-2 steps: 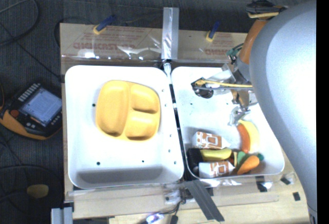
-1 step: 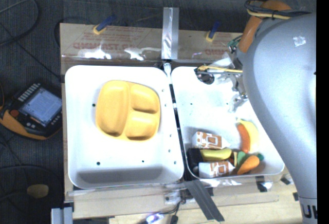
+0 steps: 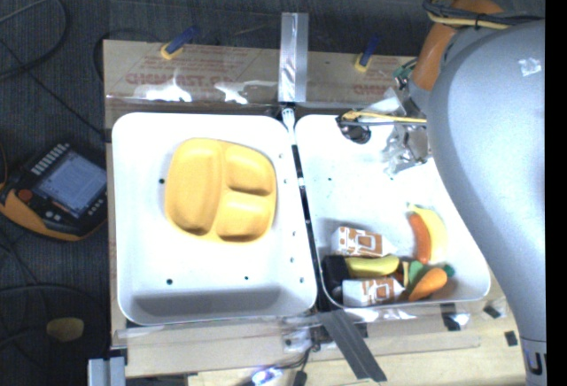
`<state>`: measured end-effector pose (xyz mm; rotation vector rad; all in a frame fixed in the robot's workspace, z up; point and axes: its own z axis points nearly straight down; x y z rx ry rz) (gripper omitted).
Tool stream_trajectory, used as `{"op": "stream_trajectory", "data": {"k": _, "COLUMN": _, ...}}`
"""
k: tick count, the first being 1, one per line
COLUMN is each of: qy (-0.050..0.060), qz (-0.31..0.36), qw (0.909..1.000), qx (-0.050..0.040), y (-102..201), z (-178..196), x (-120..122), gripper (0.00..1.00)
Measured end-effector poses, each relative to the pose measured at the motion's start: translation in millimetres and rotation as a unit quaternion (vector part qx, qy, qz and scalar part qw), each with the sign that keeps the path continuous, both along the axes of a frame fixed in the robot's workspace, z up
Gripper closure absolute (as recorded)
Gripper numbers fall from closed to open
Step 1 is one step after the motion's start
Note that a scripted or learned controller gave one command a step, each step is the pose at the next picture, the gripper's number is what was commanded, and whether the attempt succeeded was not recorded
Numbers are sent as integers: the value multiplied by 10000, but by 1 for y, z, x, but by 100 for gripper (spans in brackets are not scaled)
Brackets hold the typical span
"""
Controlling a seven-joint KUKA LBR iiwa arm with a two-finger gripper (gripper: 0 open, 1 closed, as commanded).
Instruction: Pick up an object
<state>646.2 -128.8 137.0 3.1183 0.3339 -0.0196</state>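
In the right bin (image 3: 354,189), a cluster of small items lies at the near end: a yellow and orange banana-shaped toy (image 3: 427,232), an orange carrot toy (image 3: 426,281), a white and brown carton (image 3: 359,241), a second carton (image 3: 372,290), a yellow piece (image 3: 372,266) and a black item (image 3: 335,270). My gripper (image 3: 401,148) hangs over the bin's far right part, well beyond the cluster and apart from every item. The grey arm (image 3: 496,163) covers the bin's right side.
The left bin (image 3: 133,225) holds a yellow divided plate (image 3: 220,189). A metal divider strip (image 3: 293,65) stands at the back between the bins. A handheld controller (image 3: 55,189) lies on the floor to the left.
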Motion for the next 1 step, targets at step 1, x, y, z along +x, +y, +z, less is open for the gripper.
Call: {"op": "stream_trajectory", "data": {"k": 1, "qy": -33, "qz": -36, "qw": 10000, "qx": 17, "y": -45, "z": -12, "x": 15, "gripper": 100}}
